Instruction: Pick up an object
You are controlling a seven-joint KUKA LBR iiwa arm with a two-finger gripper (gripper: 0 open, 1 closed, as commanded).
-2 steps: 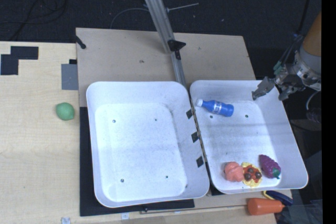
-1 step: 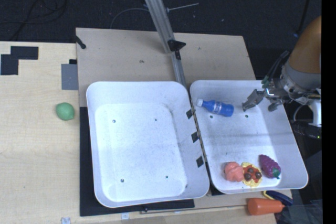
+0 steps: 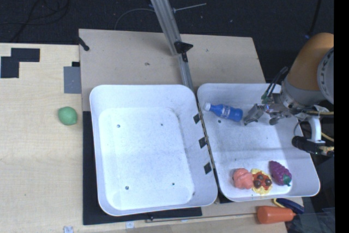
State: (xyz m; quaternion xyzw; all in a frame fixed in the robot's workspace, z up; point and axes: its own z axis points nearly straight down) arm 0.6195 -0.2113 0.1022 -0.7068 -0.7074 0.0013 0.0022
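Two shallow white bins are sitting side by side on a tan bench, left bin [image 3: 144, 150] beside right bin [image 3: 245, 144], with a green ball [image 3: 68, 115] lying off to the left on the bench. Arm is reaching in from the right, its gripper [image 3: 260, 114] hovering over the right bin's upper part with fingers spread and gripping nothing, just beside a blue bottle [image 3: 224, 112]. Peach-colored toy [image 3: 242, 178], yellow-red toy [image 3: 262, 181] and purple grapes [image 3: 280, 172] are lying along that bin's near edge, well apart from the gripper, and an orange object [image 3: 274, 214] is resting outside it.

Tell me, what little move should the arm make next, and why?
Probably a short slide left toward the blue bottle in the right bin. The gripper sits just right of the bottle, closer than the toys at the bin's near edge.
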